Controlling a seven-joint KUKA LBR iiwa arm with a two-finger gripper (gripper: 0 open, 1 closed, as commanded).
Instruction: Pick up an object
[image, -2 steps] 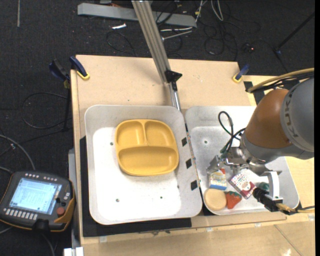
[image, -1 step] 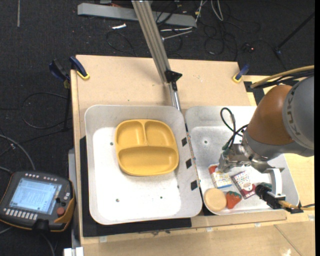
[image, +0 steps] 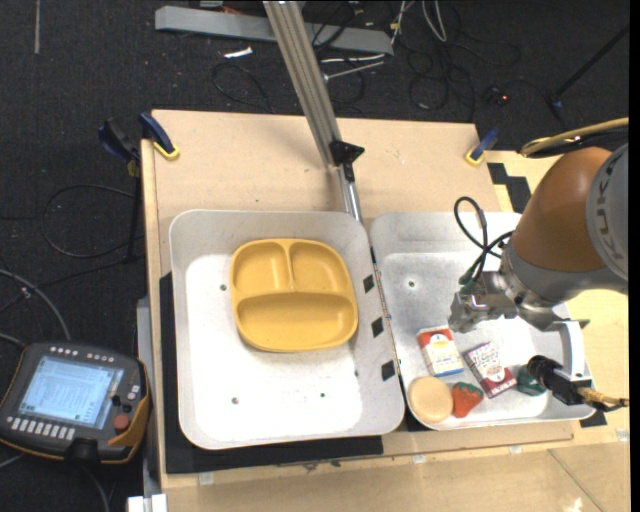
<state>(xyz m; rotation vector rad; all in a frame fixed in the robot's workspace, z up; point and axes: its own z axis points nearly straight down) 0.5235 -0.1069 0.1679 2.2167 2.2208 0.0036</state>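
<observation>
right bin (image: 420, 250): gripper (image: 472, 312) low over the middle, arm reaching in from the right; whether it is released or clenched cannot be told. carton (image: 440, 352), red and white, near the gripper, toward the bin's front and slightly left of it. packet (image: 489, 366), red and white, just right of the carton, in front of the gripper. bun (image: 431, 399), pale and round, at the front rim. strawberry (image: 467, 400), just right of the bun. left bin (image: 190, 300): yellow plate (image: 295, 295), three compartments, well apart from the gripper.
</observation>
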